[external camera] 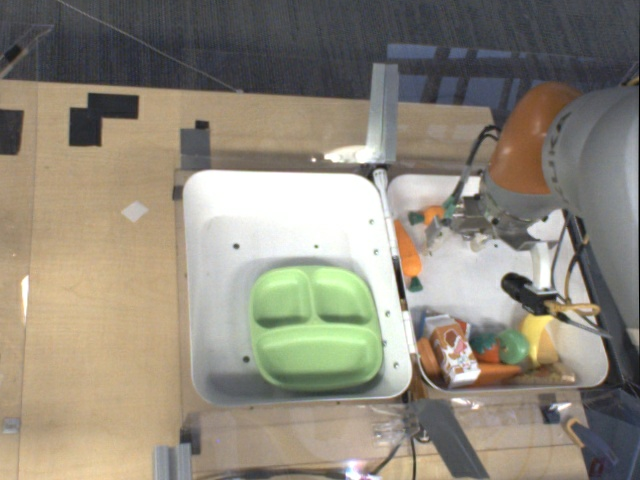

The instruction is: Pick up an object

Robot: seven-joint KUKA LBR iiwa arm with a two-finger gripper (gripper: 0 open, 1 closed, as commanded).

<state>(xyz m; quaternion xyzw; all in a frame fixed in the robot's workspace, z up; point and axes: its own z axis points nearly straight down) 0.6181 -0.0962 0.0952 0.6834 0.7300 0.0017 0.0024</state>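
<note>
Toys lie in the right bin (596, 372): a carrot (407, 252) against its left wall and a small box (455, 353) with other bits crowded along the near edge. They sit so close that a grab could slip or catch a wall. The arm (560, 158) bends down over the far end, its gripper (452, 218) near the carrot; I cannot tell if it is open or closed.
</note>
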